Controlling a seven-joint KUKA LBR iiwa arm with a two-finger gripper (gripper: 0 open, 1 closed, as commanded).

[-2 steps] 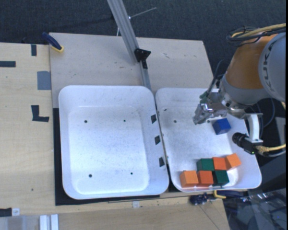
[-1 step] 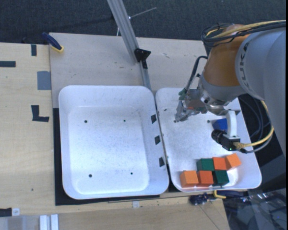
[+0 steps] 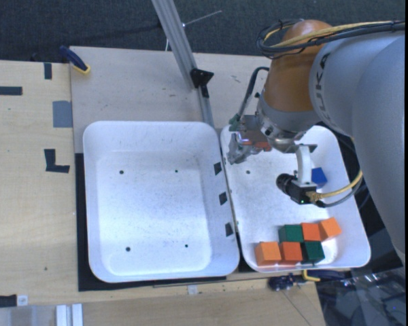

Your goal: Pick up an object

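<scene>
My gripper (image 3: 239,148) hangs over the far left corner of the right bin (image 3: 258,189), close to the wall it shares with the left bin. A small blue block (image 3: 318,176) lies to its right, partly behind the arm's white bracket. Along the near edge of the right bin sits a cluster of blocks: an orange one (image 3: 267,252) at the left, another orange one (image 3: 292,251) beside it, a green one (image 3: 292,233), a second green one (image 3: 313,250) and two more orange ones (image 3: 311,231) (image 3: 330,227). Nothing visible is held under the gripper.
The left bin (image 3: 95,182) stands beside the right one on a black mat. A slanted metal post (image 3: 180,39) rises behind the bins. The arm's bulky grey and orange body (image 3: 306,80) covers the far right of the right bin.
</scene>
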